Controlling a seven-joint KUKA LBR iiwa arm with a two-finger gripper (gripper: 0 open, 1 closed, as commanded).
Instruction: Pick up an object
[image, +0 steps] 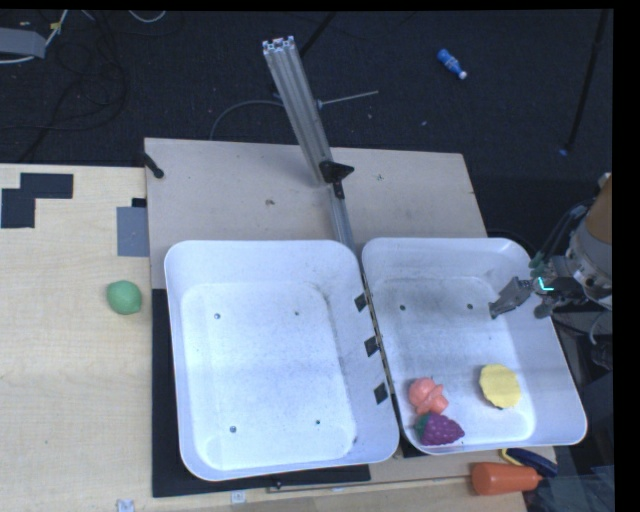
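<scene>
Pale wood desk (60, 330) carries two white bins side by side; dark floor beyond. Left bin (262, 360) bare. Right bin (455, 300) holds yellow object (500, 386), pink object (429, 395), purple grapes (440, 430), all near front edge; rear half open. Green ball (124, 297) on desk, left. Orange object (503, 478) outside front rim. Arm enters from right; tool (520, 298) over right bin's right rim, fingers spread, holding nothing.
</scene>
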